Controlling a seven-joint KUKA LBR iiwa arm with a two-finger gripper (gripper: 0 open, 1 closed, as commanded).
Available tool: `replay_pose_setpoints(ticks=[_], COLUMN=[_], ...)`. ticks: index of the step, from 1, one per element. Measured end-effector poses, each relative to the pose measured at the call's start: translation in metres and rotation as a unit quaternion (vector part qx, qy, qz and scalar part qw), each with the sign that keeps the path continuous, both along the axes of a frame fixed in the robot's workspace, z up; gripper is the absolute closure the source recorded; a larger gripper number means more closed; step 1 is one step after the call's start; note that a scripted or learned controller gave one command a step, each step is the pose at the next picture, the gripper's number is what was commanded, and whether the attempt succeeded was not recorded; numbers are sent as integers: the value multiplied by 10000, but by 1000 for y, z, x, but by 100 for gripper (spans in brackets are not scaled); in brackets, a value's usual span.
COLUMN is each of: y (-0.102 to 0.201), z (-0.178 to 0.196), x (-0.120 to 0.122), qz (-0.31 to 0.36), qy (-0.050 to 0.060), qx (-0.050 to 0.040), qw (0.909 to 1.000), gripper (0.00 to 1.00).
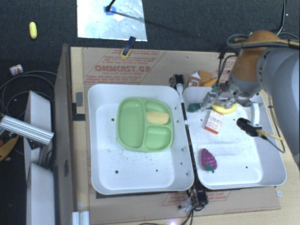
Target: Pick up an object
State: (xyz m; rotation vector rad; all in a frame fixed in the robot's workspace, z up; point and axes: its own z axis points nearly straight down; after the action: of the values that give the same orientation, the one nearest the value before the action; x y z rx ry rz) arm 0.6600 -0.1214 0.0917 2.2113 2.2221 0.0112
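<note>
My gripper [219, 100] hangs low over the far part of the right bin [243, 172], right above a yellow banana [225, 109] whose top it partly hides. Whether it touches the banana cannot be made out. A small white and red box [213, 122] lies just in front of the banana. A dark green piece [193, 108] rests to the gripper's left, near the bin wall. A purple bunch of grapes [209, 159] lies toward the near left of the same bin.
The left bin [108, 172] holds a green divided plate [136, 125] with a yellow item [157, 118] in its far right compartment. An orange and white thing [200, 78] sits at the right bin's far rim. The arm's grey body fills the far right.
</note>
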Motion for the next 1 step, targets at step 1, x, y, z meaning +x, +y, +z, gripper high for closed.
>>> replay_pose_setpoints(ticks=[1], y=[-16], z=[1], x=[-7], qz=[-9], qy=[-47], qx=[-13], qw=[10000], gripper=[0])
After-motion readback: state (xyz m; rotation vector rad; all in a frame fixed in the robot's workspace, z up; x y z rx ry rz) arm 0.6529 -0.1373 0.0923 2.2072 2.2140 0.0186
